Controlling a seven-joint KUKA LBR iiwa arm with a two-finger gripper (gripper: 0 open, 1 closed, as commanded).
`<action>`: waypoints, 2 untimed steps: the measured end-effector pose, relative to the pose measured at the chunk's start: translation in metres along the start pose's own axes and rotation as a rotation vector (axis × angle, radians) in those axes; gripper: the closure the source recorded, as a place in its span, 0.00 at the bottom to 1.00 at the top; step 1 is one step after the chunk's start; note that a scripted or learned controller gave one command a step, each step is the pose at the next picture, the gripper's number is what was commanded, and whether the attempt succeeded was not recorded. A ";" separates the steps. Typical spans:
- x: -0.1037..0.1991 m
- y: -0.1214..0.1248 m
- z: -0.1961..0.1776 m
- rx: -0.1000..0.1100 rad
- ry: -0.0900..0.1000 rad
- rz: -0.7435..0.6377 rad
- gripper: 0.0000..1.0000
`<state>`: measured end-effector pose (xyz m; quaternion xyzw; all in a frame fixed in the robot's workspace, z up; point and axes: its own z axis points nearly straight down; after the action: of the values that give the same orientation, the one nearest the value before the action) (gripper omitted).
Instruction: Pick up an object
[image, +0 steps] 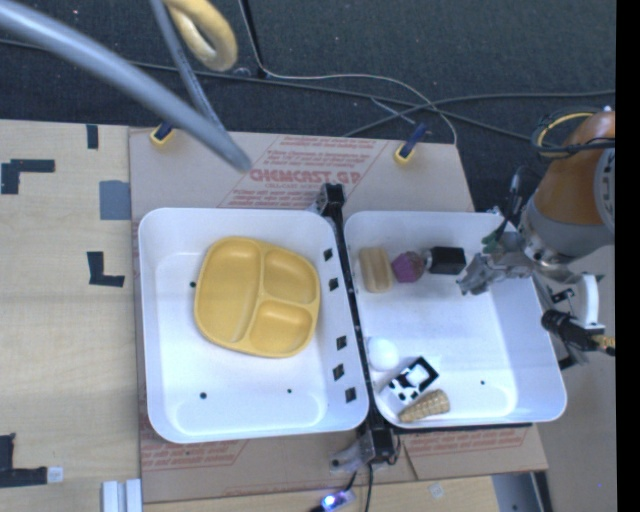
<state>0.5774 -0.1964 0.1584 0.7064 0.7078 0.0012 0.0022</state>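
The right bin (520, 390) holds several small objects. Along its far side lie a tan bread-like block (375, 268), a purple round piece (407, 266) and a black block (446, 260). Near the front left corner sit a white ball (383, 352), a black-and-white checkered piece (412, 378) and a tan cone (425, 405). My gripper (478, 275) hangs low over the bin's far right part, just right of the black block. Nothing shows in its grasp.
The left bin (160, 330) bears a yellow divided plate (257, 296). A black divider (345, 310) runs between the bins. The arm's orange band (572, 190) stands over the right rim. Cables cross the dark floor behind the bench.
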 end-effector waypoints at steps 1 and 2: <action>0.006 -0.006 -0.049 0.001 0.000 0.000 1.00; 0.006 -0.007 -0.112 -0.001 -0.001 0.000 1.00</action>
<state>0.5697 -0.1903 0.2706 0.7064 0.7078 0.0012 0.0026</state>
